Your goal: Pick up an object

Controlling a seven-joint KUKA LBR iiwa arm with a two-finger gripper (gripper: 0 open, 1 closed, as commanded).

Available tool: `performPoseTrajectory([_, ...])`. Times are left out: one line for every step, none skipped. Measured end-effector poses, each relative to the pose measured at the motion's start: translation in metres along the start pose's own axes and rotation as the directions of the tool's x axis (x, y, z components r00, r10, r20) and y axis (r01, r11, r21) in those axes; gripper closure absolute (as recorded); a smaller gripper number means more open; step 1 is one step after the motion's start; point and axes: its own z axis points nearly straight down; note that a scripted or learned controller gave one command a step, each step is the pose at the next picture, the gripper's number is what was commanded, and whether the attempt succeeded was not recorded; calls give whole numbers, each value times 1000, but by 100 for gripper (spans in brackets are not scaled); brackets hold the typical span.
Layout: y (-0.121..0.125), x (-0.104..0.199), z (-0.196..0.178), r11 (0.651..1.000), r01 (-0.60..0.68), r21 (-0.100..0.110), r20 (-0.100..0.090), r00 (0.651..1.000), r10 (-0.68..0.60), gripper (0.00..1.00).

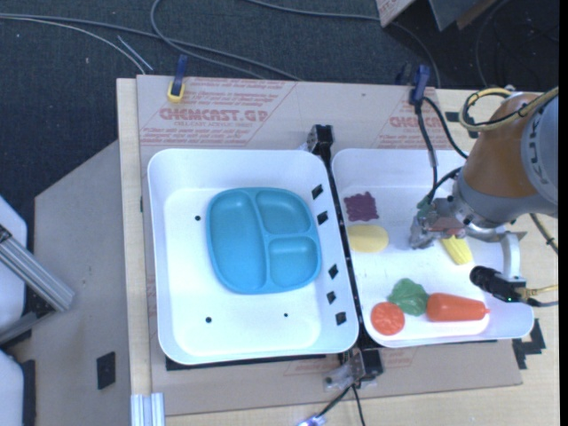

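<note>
From my screen I see the claw low in the right bin, grip unreadable, just beside a small bright-yellow piece, past it a pale yellow lemon and purple scrap.

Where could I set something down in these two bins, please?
The left white bin has bare floor around the blue divided plate, widest along its front edge. The right white bin is crowded: purple piece, yellow lemon-like piece, tomato, green piece, carrot and gripper. Its rear strip is bare.
</note>
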Motion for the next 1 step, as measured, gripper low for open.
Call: performPoseTrajectory([-6, 5, -59, 1000, 1, -4, 2, 1000, -1, 100])
